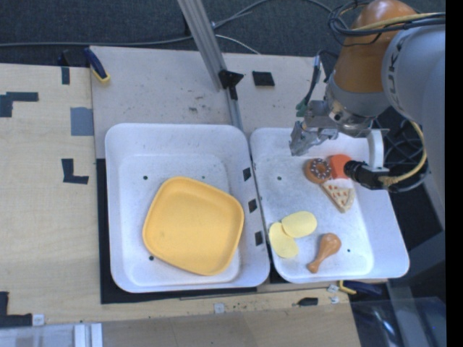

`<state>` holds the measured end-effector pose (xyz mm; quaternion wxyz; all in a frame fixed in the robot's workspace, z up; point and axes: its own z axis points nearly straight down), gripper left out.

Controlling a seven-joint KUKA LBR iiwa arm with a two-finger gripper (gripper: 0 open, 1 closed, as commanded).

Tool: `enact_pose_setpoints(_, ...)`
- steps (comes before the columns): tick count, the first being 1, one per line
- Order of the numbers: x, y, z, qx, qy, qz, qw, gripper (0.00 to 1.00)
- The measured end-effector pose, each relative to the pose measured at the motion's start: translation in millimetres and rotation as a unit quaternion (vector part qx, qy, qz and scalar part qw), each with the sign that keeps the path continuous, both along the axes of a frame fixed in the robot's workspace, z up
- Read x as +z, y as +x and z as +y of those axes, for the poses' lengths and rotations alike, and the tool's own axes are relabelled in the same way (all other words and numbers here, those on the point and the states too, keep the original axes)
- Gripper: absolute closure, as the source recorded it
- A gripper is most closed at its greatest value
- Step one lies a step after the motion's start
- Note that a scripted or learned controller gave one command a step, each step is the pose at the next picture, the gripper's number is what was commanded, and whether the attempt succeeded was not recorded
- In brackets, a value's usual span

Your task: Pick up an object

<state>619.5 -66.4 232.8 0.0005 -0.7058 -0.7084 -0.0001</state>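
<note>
Toy food lies scattered in the right bin (376, 255), and any piece there could serve as the thing to pick up. A doughnut (317, 170) with dark icing sits touching an orange-red piece (338, 163), with a pizza wedge (339, 194) just below them. Nearer the front of the bin, two pale yellow slices (291, 232) overlap and a drumstick (323, 251) lies tilted beside them.

The pincer (302, 143) hangs over the back left part of the right bin, just beside the doughnut on its left, above bare bin floor. Nothing sits between its tips, and whether they are spread or pressed together I cannot tell from this slanted view. The arm (376, 42) leans in from the right, so its wrist crowds the back of the bin, likely why the pincer works the nearest cluster rather than the front pieces.

The left bin (130, 143) holds a yellow plate (193, 225) lying flat, well apart from the pincer; its low, broad form would probably be hard to pinch. The doughnut seems the likeliest target, though its closeness to the orange-red piece could make a clean grip awkward.
</note>
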Motion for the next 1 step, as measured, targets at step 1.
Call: enact_pose_setpoints(1, -10.7, -25.8, 42.7, 0.000, 0.0000, 0.000, 1.0000, 1.00)
